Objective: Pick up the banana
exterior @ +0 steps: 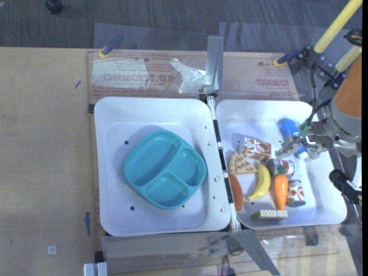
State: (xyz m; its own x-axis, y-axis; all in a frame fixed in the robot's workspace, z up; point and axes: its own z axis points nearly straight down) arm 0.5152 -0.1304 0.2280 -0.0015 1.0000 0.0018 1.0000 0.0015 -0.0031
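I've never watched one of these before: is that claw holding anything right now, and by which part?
Nothing is held. The gripper hangs over the right bin, and the banana lies apart from it among the other toy foods.

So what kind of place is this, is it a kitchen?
Probably a robot test lab, not a kitchen. A robot arm reaches over two white bins on a bench, and the banana and carrot look like toy food.

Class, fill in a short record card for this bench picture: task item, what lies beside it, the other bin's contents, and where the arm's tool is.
task item: banana, lying in the right bin
beside it: carrot on its right, pizza slice on its left
left bin: teal divided plate
tool: over the right bin, above the banana, not holding it
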